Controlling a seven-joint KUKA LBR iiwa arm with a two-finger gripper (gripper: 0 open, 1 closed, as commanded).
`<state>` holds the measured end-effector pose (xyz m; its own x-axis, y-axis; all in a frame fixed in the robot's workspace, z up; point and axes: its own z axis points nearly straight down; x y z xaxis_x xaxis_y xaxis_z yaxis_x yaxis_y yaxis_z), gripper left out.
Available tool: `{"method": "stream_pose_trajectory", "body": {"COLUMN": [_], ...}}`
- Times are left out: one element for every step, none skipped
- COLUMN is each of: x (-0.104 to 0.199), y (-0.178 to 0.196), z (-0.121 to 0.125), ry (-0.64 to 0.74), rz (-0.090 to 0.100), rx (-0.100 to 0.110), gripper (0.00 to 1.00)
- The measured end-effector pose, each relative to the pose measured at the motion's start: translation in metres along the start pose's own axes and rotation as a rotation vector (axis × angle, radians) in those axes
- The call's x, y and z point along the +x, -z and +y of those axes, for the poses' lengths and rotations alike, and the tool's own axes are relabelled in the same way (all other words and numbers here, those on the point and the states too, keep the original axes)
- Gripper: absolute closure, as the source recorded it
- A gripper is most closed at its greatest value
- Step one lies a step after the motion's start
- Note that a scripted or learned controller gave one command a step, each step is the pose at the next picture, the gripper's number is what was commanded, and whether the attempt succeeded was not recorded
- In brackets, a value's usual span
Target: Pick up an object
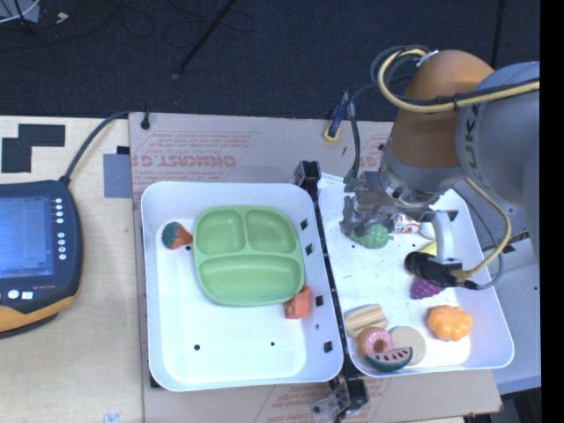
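A single fixed camera looked down at a slant on the bench (97, 324) (both white bins (167, 342) in frame), the arm (493, 139) entering from the right.

Even, bright overhead light; the white bins (167, 324) glare slightly, with soft shadows under the tray (247, 256). The dark floor (220, 42) loses detail. Overall focus is slightly soft and grainy.

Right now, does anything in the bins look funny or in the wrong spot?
Nothing is spilled or broken. One small oddity: the green divided plate in the left bin holds no food, while a strawberry and an orange piece lie just off its edges. The hand hovers over a green toy in the right bin.
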<state>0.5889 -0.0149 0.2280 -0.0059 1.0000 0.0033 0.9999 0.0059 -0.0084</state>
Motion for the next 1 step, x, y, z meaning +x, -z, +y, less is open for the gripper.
{"method": "stream_pose_trajectory", "body": {"x": [0.0551], "y": [-0.0002], "z": [0.0005], "ry": [0.000], "rz": [-0.001], "rx": [-0.001], "gripper": [1.00]}}
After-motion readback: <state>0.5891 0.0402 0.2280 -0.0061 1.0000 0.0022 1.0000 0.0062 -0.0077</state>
